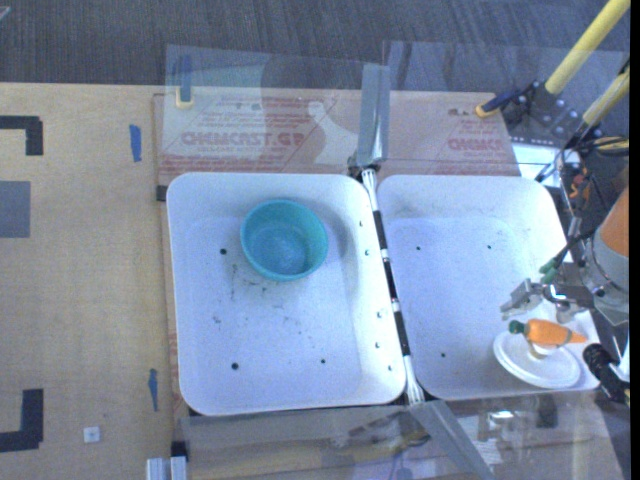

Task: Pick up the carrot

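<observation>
- My two-finger metal gripper (545, 303) sits at the right-hand white bin's (450, 218) lower right corner, just above the small orange carrot with its green tip (545, 333).
- The carrot lies on its side on a round white plate (535, 366) — its green end points toward the middle of that bin, its orange body toward the bin's right wall.
- The plate rests on the bin's floor, close against its near right corner.
- How far my fingers are parted I cannot tell; the metal parts blur together above the carrot, and I cannot make out the carrot between them.
- Whether my fingertips touch the carrot or hang just over it I cannot tell either.
- My grey arm with its orange band (618, 230) comes in over the same bin's right wall.
- Across the divider from that bin, the left-hand white bin (200, 368) holds a round teal plastic bowl (284, 239) — upright, in its far half, well apart from the carrot.
</observation>
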`<state>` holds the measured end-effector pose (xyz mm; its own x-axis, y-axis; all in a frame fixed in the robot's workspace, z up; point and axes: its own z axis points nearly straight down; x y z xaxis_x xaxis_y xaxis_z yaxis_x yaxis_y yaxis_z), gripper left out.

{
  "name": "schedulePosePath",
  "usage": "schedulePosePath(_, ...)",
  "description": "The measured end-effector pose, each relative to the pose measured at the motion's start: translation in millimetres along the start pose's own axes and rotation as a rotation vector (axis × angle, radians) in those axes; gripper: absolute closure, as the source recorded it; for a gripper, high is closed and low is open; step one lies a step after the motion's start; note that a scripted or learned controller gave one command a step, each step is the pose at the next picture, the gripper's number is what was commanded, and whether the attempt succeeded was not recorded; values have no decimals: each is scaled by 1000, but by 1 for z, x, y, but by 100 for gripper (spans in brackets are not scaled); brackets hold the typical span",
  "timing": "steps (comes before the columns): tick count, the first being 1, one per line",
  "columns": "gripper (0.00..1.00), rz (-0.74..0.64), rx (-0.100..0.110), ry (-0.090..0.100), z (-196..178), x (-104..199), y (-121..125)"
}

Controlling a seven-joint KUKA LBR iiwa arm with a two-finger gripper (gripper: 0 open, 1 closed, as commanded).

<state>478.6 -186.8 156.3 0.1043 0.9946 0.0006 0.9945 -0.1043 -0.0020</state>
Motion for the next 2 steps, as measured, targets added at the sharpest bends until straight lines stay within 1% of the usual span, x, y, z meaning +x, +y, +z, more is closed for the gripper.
schedulePosePath(1,0,-62,-6,0,60,-18,4)
schedulePosePath(2,100,-61,-16,2,48,-17,7)
